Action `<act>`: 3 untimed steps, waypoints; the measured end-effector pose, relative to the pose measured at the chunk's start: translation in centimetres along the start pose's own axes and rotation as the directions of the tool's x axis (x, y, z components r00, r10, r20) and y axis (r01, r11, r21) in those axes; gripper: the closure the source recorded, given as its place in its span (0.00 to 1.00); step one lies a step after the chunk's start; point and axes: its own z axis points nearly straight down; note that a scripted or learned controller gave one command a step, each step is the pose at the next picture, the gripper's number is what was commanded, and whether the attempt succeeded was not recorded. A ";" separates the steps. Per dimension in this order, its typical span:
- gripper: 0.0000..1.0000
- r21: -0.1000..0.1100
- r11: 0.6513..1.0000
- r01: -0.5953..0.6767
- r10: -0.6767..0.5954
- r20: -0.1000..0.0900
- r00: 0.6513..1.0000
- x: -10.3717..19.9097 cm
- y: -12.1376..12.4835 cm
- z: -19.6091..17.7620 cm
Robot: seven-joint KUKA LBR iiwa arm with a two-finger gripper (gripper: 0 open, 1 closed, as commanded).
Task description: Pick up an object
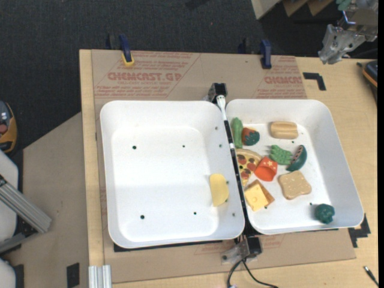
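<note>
In the left bin (120, 161) — a pale yellow, rounded piece (219, 189).

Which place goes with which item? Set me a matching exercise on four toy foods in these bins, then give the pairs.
Items:
1. yellow piece
2. bread roll
3. dark green piece
4. toast slice

Places:
A. right bin, near front right corner
B. left bin, by its right wall
C. right bin, toward the back
D. right bin, right of the cheese wedge

Pairs: 1-B, 2-C, 3-A, 4-D
</note>
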 end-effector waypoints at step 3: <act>1.00 -0.011 1.000 0.003 -0.003 0.000 1.000 14.4 -3.7 0.6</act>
